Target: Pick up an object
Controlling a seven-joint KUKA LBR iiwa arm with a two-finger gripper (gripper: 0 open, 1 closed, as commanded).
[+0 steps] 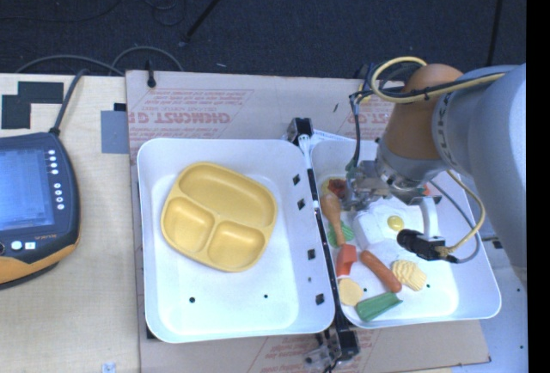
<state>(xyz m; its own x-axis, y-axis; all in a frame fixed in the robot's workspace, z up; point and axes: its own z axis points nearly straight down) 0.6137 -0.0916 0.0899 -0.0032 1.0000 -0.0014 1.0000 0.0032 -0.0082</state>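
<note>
I see the end effector [371, 191] low in the right bin [481, 294], its grip state unclear. Toy foods lie just below it: sausage [379, 270], corn [410, 274].

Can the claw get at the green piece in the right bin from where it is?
Probably yes: the green piece lies uncovered at the right bin's near edge, beside the sausage.
</note>
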